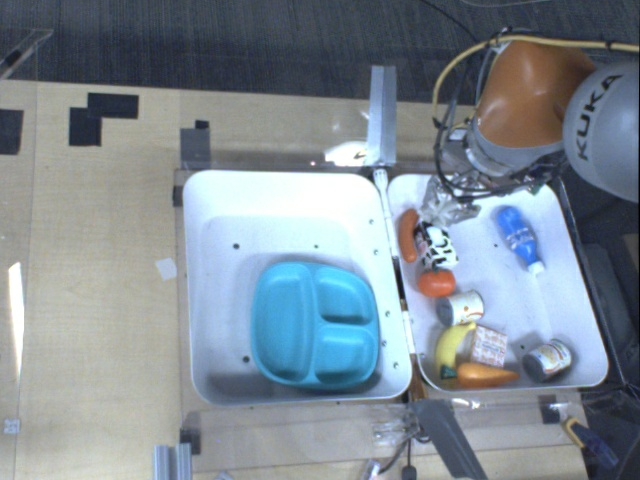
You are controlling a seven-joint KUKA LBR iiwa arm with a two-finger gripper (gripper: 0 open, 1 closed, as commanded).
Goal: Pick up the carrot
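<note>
The carrot point(484, 374) is an orange, tapered piece lying flat at the front edge of the right bin point(575, 298), just below a banana point(452, 344). My gripper point(445, 204) hangs over the far left part of that bin, well behind the carrot. It is right above a black-and-white spotted toy point(436, 247) and holds nothing that I can see. The orange-banded wrist point(525, 88) rises behind it.
Around the carrot lie a small printed box point(490, 345), a tin can point(547, 359) and a pale cup point(462, 307). Further back are a red tomato point(436, 284), an orange-red sausage point(407, 234) and a blue bottle point(520, 236). The left bin point(215, 268) holds a blue divided plate point(315, 323).
</note>
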